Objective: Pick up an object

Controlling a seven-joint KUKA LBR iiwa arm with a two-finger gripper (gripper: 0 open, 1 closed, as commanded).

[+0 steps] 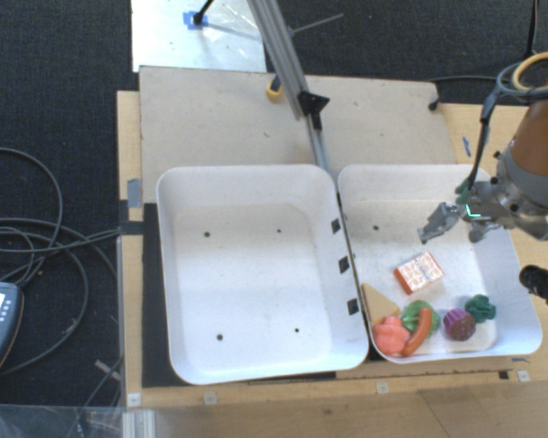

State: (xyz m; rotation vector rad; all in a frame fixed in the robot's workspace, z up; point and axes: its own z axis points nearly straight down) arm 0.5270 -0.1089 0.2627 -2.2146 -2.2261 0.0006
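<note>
My gripper [457,227] hangs over the right bin [383,199], fingers spread open and nothing between them. Just below it in the view, an orange checkered block [418,272] lies on the bin floor, apart from the fingers. Along the bin's near edge sit a tan wedge [376,300], a salmon-pink piece [391,335], an orange carrot-like piece [419,328] on a green leafy one [414,312], a purple piece [458,324] and a dark green broccoli-like piece [480,307].
The left bin [246,272] sits beside the right one, their walls touching in the middle. A grey pole [287,53] slants across the bench at the back. Cables lie on the floor at the left.
</note>
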